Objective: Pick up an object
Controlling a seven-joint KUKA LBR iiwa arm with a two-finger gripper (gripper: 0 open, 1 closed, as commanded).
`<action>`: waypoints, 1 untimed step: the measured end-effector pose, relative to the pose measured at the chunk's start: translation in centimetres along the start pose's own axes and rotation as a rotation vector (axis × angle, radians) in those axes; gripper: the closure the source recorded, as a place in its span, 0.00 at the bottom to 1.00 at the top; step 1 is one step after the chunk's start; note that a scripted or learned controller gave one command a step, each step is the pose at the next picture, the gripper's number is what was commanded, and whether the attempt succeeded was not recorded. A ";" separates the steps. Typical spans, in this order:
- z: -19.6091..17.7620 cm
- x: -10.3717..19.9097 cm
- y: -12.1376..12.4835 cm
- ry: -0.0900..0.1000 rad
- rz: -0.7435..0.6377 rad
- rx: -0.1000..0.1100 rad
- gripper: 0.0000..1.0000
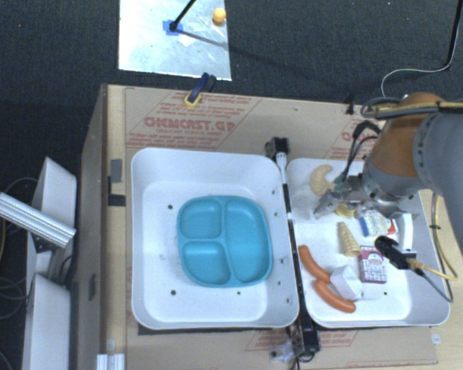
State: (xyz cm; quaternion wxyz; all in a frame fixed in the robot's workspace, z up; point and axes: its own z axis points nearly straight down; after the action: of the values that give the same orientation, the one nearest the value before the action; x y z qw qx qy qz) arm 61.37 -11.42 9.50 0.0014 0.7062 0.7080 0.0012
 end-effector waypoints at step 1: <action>1.1 -0.9 5.5 0.000 -0.002 0.002 0.00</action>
State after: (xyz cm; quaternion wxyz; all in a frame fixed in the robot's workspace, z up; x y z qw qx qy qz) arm 66.89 -12.26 8.44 0.0006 0.7055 0.7087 0.0004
